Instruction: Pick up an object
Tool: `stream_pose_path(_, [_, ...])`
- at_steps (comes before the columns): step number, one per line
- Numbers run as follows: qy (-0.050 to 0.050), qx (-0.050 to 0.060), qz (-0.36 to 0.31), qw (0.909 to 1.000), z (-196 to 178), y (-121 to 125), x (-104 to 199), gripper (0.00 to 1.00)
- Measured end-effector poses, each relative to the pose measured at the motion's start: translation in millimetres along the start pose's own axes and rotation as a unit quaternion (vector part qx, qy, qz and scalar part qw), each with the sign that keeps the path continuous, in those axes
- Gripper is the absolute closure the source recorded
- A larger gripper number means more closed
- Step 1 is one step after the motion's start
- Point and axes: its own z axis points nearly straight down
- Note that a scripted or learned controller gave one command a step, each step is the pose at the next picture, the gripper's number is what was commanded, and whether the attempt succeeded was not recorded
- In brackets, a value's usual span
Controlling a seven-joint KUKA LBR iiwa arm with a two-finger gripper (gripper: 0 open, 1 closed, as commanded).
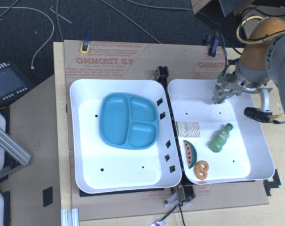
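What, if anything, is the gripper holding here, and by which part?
Nothing is held. The gripper hangs over the far end of the right bin, apart from the green bottle, watermelon slice and pretzel.

One fixed camera, seemingly high above, looks down slantwise on both bins (81, 126).

Bright, even overhead light, soft shadows inside the white bins (85, 173), mild glare there, slightly soft focus throughout.

A robotics lab: clamped cardboard bench (133, 55), loose cables (48, 13), two white bins (85, 173).
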Motion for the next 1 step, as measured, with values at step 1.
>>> stream_pose_path(1, [-0.001, -0.002, 0.001, 1.0, -44.9, -0.6, -0.7, 1.0])
